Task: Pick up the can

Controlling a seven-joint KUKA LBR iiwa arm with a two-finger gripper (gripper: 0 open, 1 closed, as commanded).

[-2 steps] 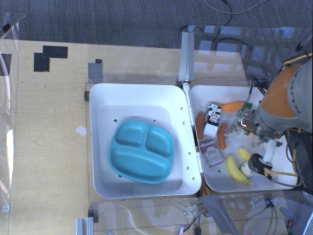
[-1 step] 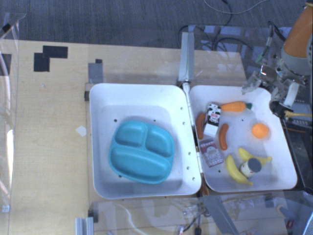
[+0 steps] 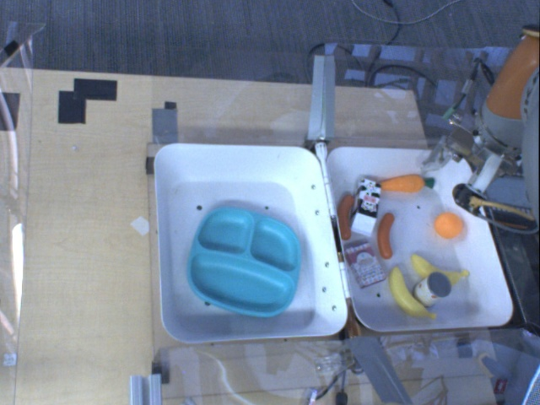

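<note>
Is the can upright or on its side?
Apparently upright: the can shows its round pale end to the camera, beside the bananas in the right bin.

The grey arm (image 3: 525, 121) comes in at the far right of the scene, its orange band (image 3: 516, 78) above the wrist (image 3: 498, 137). The wrist slants down and to the left, carrying the gripper (image 3: 445, 150) low at the arm's left end.

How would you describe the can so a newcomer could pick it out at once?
Start at the right-hand bin and go to its near edge, where two yellow bananas lie. The can sits between them: a small dark cylinder with a pale round end, unlike the long yellow fruit beside it.
</note>
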